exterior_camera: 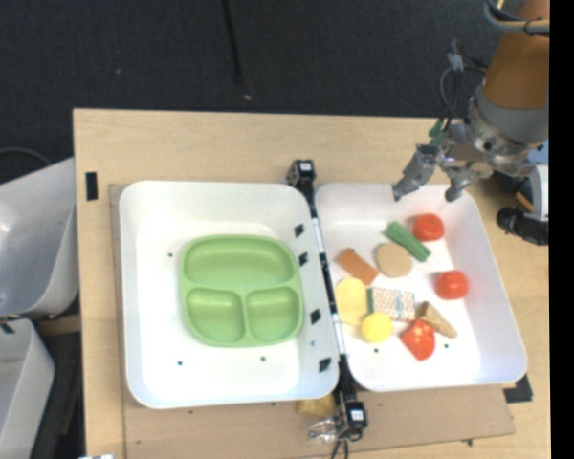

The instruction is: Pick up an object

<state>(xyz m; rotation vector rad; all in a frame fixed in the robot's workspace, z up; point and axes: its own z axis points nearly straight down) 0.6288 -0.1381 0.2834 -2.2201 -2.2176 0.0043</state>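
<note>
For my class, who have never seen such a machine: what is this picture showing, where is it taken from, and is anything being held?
One camera looks down at a slant on a wooden bench. From the right reaches a robot arm, ending in a two-fingered pincer. Its fingers stand apart with nothing between them, above the right bin's far edge. That bin holds small toy foods, among them a red tomato and a yellow lemon. The left bin holds a green divided tray.
</note>
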